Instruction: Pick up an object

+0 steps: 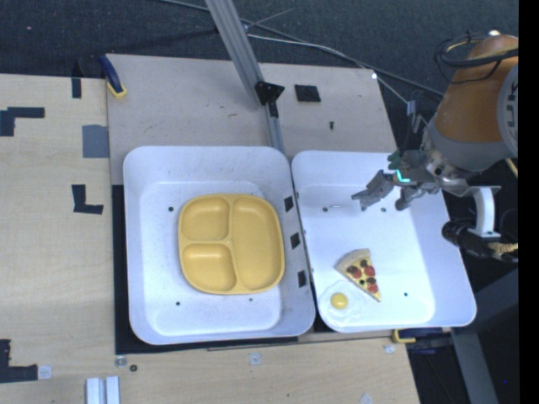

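Red-dotted pizza slice (360, 273) lies in the right bin (438, 297), tip toward five o'clock, crust toward eleven; the gripper (388, 194) hangs released at its twelve.

overhead fixed camera; slanted down; both bins (135, 225) framed; mid-distance

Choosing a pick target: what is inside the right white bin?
The right white bin holds a toy pizza slice and a small yellow round piece near its front edge. The gripper hangs over its back part, covering some floor there.
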`<state>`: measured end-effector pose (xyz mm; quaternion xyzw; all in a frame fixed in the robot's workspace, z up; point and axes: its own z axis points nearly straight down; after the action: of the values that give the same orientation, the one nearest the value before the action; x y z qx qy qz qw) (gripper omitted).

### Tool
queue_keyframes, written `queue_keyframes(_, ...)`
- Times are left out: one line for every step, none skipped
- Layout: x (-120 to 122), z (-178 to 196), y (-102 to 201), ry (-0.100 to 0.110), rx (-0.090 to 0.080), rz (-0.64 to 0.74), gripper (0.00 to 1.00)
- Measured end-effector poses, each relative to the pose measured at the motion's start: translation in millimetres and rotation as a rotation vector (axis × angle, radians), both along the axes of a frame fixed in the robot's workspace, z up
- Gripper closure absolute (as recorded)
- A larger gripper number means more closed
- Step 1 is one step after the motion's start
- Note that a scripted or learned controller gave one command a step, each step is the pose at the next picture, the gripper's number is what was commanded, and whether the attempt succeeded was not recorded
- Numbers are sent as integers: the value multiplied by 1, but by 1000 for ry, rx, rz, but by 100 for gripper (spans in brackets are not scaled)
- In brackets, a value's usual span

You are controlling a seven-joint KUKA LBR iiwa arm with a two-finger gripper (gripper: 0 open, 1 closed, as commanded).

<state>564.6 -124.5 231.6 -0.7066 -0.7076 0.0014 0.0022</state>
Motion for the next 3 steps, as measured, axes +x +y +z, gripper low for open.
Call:
queue_keyframes(1,1,0,-3,-1,0,0)
queue_keyframes(1,-42,-1,-1,-2,-1,0)
queue_keyframes(-3,-107,-1,3,-1,-1,0)
